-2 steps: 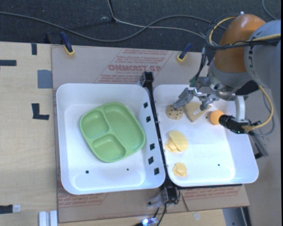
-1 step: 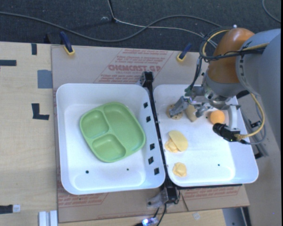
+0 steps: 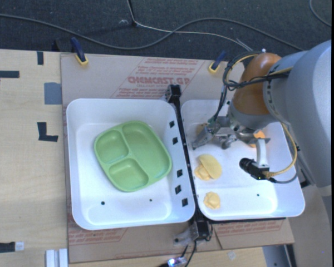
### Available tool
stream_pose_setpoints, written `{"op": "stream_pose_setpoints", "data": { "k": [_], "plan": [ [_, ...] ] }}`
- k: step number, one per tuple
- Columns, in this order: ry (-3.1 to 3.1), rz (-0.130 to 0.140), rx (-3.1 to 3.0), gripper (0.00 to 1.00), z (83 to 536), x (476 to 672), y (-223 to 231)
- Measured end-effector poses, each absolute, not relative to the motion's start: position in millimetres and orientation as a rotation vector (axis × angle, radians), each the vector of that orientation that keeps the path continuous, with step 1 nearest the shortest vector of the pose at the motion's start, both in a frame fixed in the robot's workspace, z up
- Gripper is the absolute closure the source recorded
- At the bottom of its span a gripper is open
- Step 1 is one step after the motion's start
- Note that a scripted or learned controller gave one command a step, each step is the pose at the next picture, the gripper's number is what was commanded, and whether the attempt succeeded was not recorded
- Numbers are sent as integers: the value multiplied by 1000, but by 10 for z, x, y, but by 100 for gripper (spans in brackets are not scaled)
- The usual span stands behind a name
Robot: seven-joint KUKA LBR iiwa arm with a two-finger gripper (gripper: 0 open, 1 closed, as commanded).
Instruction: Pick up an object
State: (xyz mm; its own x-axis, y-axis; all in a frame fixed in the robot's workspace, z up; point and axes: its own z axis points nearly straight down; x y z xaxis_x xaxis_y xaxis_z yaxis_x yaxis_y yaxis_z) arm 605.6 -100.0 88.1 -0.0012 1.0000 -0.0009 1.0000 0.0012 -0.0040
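Note:
In the right bin [image 3: 278,202], a pale yellow lumpy object [image 3: 207,167] lies near the left wall. A smaller yellow piece [image 3: 212,200] sits closer to the front. My gripper [image 3: 210,142] hangs over the back left part of this bin, just above the larger yellow object and apart from it. Its two grey fingers [image 3: 197,142] are spread, and I see nothing between them. A small tan object [image 3: 202,129] lies by the left finger. A bit of orange [image 3: 259,133] shows beside the wrist.
The left bin [image 3: 80,199] holds a green divided plate [image 3: 132,155]. A black divider with clips [image 3: 181,149] runs between the bins. The grey arm [image 3: 306,104] covers the right bin's back right. Cables [image 3: 156,26] cross the dark floor behind the bench.

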Motion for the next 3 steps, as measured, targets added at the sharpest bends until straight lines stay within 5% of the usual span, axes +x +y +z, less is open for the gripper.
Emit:
{"op": "stream_pose_setpoints", "data": {
  "k": [1, 3],
  "plan": [
    [-2223, 4, -2216, 100, 999, 6059, -990],
    [-2223, -1, -2220, 100, 2049, 6103, -967]
  ]
}}
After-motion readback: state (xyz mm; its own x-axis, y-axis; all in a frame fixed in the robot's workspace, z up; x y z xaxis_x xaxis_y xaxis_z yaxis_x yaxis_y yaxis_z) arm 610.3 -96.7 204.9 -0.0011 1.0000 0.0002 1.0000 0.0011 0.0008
